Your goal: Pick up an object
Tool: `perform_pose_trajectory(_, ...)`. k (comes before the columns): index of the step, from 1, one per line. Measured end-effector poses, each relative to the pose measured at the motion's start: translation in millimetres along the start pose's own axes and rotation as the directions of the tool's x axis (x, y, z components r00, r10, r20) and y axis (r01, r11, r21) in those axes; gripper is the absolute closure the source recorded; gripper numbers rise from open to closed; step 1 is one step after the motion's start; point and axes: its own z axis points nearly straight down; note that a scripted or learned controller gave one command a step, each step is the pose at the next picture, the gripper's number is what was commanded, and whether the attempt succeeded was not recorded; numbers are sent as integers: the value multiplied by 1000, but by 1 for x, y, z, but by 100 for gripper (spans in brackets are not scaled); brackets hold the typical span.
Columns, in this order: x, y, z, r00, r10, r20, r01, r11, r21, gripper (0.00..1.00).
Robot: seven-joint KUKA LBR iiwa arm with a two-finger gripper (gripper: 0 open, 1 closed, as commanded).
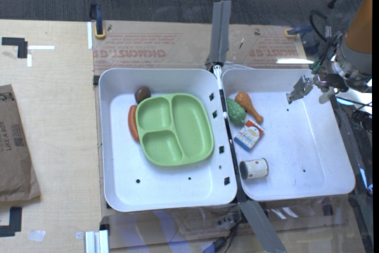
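My gripper (309, 93) hangs over the upper right part of the right bin (308, 157), open, with nothing between its fingers. To its left, against the bin's left wall, lie an orange toy drumstick (249, 105), a green knobbly toy (235, 111) and a small blue and white carton (248, 136). A white cup (254, 168) lies on its side near the front left of that bin. All of these are well apart from the gripper.
The left bin (118, 181) holds a green divided plate (175, 128), an orange sausage (132, 122) along the plate's left side and a brown ball (143, 94) at its upper left. A grey divider post (220, 32) stands behind the bins. Cables hang at the right.
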Motion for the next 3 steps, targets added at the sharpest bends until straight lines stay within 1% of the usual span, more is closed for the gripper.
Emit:
perform_pose_trajectory(1,-49,24,84,981,-192,0,192,981,-3,0)
perform_pose_trajectory(2,-50,50,137,987,-162,-7,162,987,-8,0)
perform_pose_trajectory(3,14,26,89,998,-56,0,56,998,-2,0)
